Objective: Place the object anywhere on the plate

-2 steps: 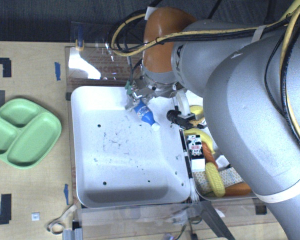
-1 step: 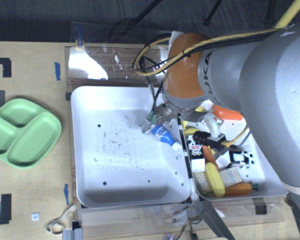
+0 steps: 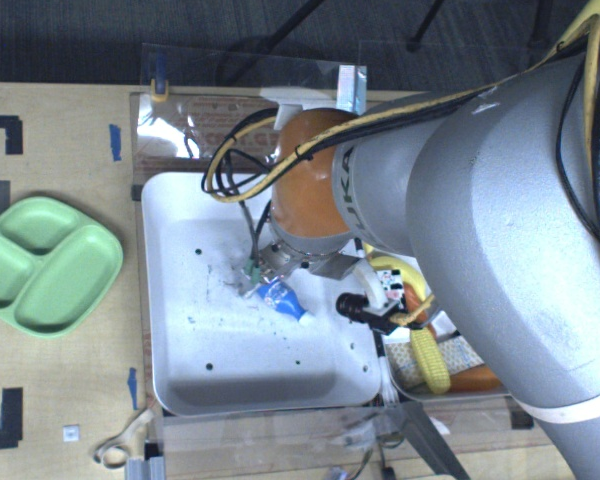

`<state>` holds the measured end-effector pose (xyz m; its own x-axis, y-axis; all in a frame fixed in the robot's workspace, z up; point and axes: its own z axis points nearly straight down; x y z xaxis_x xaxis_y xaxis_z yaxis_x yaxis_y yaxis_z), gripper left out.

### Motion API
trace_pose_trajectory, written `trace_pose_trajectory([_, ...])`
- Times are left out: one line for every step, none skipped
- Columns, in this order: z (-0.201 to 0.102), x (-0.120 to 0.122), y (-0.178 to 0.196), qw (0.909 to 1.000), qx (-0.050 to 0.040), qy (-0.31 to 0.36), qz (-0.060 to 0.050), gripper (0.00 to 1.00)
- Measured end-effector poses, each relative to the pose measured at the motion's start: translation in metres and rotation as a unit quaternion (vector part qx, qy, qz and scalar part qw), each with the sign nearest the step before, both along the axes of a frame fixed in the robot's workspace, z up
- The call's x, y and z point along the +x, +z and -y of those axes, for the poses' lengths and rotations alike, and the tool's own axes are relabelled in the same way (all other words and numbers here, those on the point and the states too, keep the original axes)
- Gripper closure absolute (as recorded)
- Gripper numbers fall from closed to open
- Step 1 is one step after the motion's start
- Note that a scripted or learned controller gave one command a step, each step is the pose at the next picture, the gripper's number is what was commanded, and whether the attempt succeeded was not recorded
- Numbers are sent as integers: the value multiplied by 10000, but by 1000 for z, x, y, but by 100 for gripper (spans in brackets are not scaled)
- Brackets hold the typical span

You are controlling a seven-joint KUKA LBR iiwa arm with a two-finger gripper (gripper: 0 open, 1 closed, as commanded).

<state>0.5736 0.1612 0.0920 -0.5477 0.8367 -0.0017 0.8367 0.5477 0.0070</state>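
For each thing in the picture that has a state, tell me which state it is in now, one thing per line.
gripper: low inside the left bin, fingers hidden.
blue object: lying on the bin floor beside the gripper.
left bin: on the bench, holding the blue object.
green plate: upright on the bench, left of the bin.
corn cob: lying in the right bin.
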Motion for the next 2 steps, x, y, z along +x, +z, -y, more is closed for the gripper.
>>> trace_pose_trajectory([-40, 29, 43, 9798, -4, -2000, -31, 100])
trace_pose_trajectory([-40, 29, 43, 9798, -4, -1999, -32, 0])
